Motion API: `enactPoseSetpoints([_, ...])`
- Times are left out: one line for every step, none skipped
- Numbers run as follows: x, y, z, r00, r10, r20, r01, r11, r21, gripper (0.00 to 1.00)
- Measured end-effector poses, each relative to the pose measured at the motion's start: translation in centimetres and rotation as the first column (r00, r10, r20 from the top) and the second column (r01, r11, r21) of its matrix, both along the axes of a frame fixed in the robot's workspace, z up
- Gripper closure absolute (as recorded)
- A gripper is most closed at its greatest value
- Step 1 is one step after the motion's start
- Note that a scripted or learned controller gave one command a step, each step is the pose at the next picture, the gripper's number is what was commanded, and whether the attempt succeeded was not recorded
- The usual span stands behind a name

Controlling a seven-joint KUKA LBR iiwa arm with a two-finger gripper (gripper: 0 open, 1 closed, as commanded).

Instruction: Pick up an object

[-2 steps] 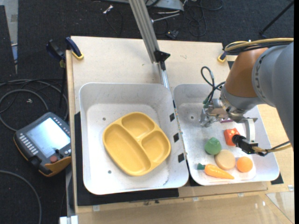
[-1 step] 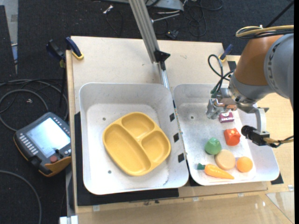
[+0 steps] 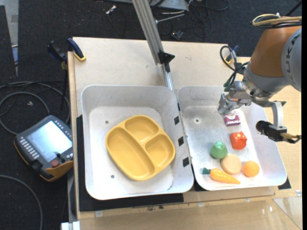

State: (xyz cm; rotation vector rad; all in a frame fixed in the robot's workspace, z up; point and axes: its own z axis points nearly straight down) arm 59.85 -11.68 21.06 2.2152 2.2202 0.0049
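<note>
Grey metal fingers [image 3: 228, 107] hung low over the right bin [image 3: 201, 99], directly above a small purple-and-white block [image 3: 232, 120]; whether they were spread or pressed together could not be told from this slanted view, and nothing was visibly between them. The block lay on the bin floor just beneath the fingertips, contact not discernible. Nearer the camera in the same bin sat a red piece [image 3: 238, 140], a green round piece [image 3: 218, 150], a beige round piece [image 3: 231, 164], an orange ball [image 3: 251, 168] and a carrot [image 3: 223, 176], clustered close together at the bin's near end. The left bin [image 3: 96, 99] held a yellow divided plate [image 3: 139, 146]. Both bins rested side by side on the pale tabletop [image 3: 120, 56]. The arm [image 3: 273, 56] reached in from the right.
</note>
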Motion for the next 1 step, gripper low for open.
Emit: enactPoseSetpoints([0.55, -0.67, 6.11, 1.0, 0.001, 0.003, -0.001, 1.0, -0.001, 1.0])
